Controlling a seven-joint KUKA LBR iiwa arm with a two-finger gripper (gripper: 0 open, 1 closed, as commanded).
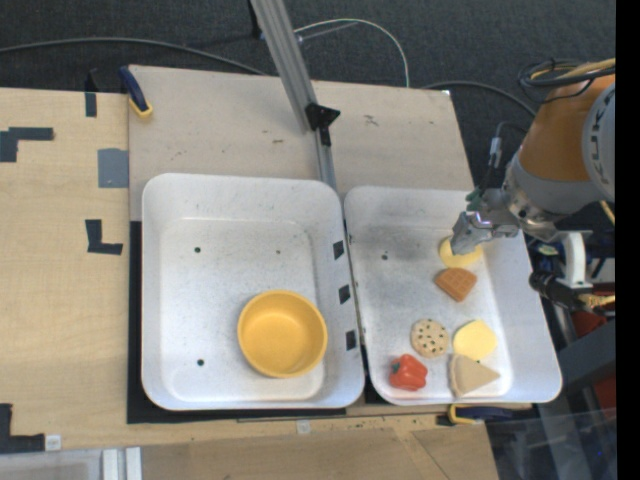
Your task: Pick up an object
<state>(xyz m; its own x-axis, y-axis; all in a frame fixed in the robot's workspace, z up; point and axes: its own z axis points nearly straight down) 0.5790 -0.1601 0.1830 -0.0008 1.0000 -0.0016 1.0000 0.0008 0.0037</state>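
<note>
at the bottom of the frame, nearest: a clamp (462, 415) with a yellow tip on the bench edge just under the right bin (400, 218). just above it, along that bin's lower rim, a red pepper-shaped toy (407, 372) at lower centre-right, and a pale tan wedge (471, 376) to its right, the two apart. one step up: a round cookie with dark chips (429, 337) and, right of it, a pale yellow rounded piece (475, 340) touching or just overlapping the top of the wedge. further up, an orange-brown waffle-like piece (455, 284) lying alone in the middle right of the bin. above that, a small yellow piece (460, 252) partly hidden beneath the gripper (468, 234), which sits low over it in the right-centre of the frame; cannot tell how wide the pincer stands, nor whether anything is caught in it. behind, the grey wrist and orange band of the arm (560, 153) coming in from the right edge. in the lower centre-left, a yellow bowl (282, 333) standing upright in the left bin (200, 218), toward its lower right corner. at the upper centre, a slanting grey metal pole (285, 43) ending at a black bracket between the two bins. far upper left, a second blue and yellow clamp (135, 91) at the board's corner.
</note>
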